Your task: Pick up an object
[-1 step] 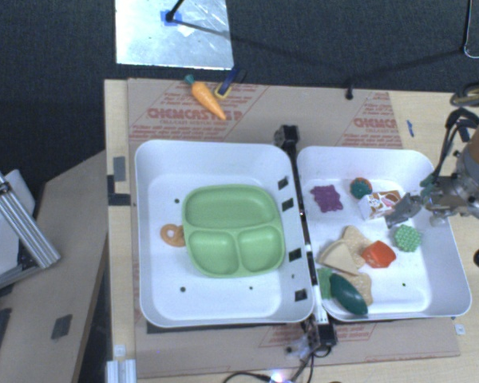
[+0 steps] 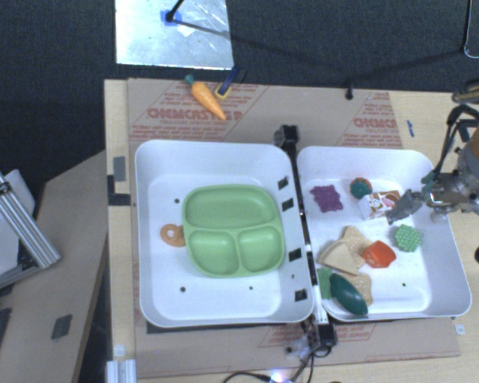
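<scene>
Fingers of the gripper stood slightly apart, holding nothing, at the frame's right, over the right bin; the white carton lay just left of them.

- red print reading "chemcast" on the brown sheet under the bins, at its far left; the letters after it are blurred
- the same red print at the sheet's far right, too blurred to read fully
- fainter red print along the sheet's near edge, unreadable
</scene>
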Available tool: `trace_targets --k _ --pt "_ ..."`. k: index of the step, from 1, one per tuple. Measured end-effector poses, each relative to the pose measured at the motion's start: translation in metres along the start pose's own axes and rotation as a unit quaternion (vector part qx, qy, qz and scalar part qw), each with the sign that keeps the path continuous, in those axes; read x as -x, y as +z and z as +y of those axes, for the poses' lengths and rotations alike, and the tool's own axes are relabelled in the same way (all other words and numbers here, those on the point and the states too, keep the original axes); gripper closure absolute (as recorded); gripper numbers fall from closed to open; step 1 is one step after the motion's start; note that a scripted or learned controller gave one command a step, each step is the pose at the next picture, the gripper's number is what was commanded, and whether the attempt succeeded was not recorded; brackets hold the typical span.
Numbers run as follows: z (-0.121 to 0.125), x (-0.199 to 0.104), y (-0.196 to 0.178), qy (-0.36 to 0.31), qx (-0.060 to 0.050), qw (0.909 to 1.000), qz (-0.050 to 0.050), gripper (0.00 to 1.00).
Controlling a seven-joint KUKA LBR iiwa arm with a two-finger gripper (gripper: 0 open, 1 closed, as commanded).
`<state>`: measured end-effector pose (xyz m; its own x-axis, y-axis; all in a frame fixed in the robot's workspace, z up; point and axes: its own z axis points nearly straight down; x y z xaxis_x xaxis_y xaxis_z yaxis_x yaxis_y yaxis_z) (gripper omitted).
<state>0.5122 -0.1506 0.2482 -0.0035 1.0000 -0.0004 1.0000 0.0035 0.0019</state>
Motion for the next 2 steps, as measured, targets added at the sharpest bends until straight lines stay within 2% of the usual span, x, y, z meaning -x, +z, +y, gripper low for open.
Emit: trace_targets --k 2 --pt "0.005 0.011 0.098 0.001 -0.002 1.0 0.001 0.0"
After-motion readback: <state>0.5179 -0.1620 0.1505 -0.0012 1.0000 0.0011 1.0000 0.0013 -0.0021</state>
